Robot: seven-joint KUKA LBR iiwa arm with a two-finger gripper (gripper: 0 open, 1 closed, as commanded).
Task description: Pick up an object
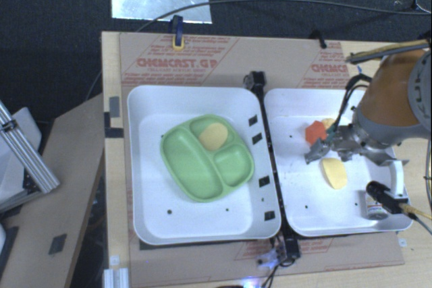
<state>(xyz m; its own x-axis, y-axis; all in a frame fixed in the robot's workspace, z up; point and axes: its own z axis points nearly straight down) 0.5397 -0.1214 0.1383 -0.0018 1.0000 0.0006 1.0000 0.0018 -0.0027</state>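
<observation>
We saw the end effector low in the right shallow white bin, its opening impossible to judge, a small orange-red block just behind it and a pale yellow oval piece just beside it.

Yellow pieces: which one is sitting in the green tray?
The rounder yellow piece in the green divided tray's top compartment, left bin. The other, a yellow slice, lies loose in the right bin beside the gripper.

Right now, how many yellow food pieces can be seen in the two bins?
2. One yellow piece lies in the green plate in the left bin; another lies in the right bin. The arm may hide more.
</observation>
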